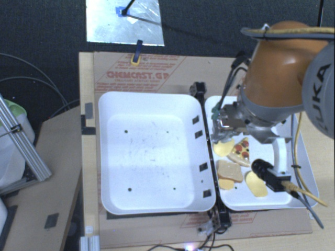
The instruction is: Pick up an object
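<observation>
The right bin (pixel 293 200) holds several toy food pieces: a pizza slice (pixel 241 151), a tan bread slice (pixel 230 170), a yellow piece (pixel 223 148) near the divider, a small orange-yellow piece (pixel 226 184) and a yellow oval piece (pixel 256 184). My gripper (pixel 226 125) hangs over the upper left part of this bin, just above the yellow piece and the pizza slice. The bulky orange and grey wrist covers most of it, so its fingers are hidden.
The left bin (pixel 152 153) lies beside the right one, with a black clip strip (pixel 201 140) along the shared edge. A shiny metal sheet (pixel 124 14) lies beyond the bench at the back. An aluminium frame (pixel 21 145) stands at the far left.
</observation>
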`<state>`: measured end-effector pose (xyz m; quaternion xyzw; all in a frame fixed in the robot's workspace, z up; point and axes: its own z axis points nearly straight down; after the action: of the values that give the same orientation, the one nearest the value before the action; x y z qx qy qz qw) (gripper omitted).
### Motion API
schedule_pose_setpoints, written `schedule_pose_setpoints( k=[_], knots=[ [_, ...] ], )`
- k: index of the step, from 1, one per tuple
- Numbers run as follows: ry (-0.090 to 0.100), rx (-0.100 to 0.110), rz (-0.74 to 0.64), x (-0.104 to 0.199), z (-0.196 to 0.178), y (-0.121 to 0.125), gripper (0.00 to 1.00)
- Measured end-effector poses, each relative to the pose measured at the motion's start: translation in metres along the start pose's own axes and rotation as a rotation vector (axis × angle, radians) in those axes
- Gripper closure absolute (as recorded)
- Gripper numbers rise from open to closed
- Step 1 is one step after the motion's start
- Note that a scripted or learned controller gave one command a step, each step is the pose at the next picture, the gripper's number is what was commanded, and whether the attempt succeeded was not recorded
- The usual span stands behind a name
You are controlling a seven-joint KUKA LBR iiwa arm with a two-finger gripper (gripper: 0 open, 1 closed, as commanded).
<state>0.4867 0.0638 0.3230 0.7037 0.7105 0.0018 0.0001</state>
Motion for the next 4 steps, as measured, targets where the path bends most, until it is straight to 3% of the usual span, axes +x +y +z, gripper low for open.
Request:
schedule_pose_setpoints(
  k=[1,2,3,4],
  knots=[
    [-0.002,-0.014,0.012,-0.049,-0.108,0.001,1.0],
    [-0.004,-0.003,0.012,-0.086,-0.124,0.0,1.0],
    [-0.001,-0.001,0.002,-0.042,-0.115,0.0,1.0],
    [-0.004,0.007,0.014,-0.098,-0.036,-0.001,1.0]
  ],
)
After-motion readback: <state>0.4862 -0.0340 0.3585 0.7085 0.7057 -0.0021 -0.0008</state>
